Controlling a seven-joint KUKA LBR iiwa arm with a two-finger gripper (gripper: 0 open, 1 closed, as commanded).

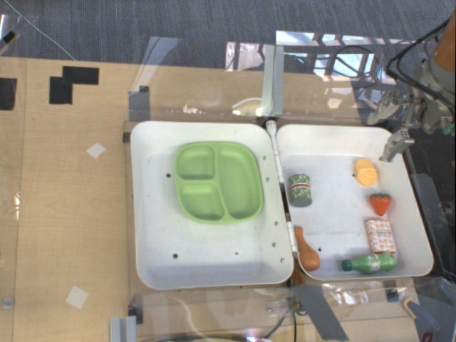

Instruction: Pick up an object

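Spreading across the view, a wooden desk (64, 212) bearing two white bins side by side. Sitting left of the divider (281, 191), the left bin (153, 255), carrying a green sectioned plate (217, 182) near its middle. Lying right of the divider, the right bin (335, 212), holding the small things. Reaching in over that bin's upper right corner, the grey arm, its end effector (396, 145) hanging just above the far rim; impossible to tell whether released or clenched, nothing visibly between the tips. Resting just right of the divider, a green-labelled can (300, 189). Leaning against the divider's near end, an orange-brown drumstick-like piece (306, 251). Lying along the right bin's near wall, a green bottle (369, 263); just above it a red-and-white box (380, 235), then a strawberry (380, 204), then a round yellow-orange piece (366, 172) nearest the end effector.
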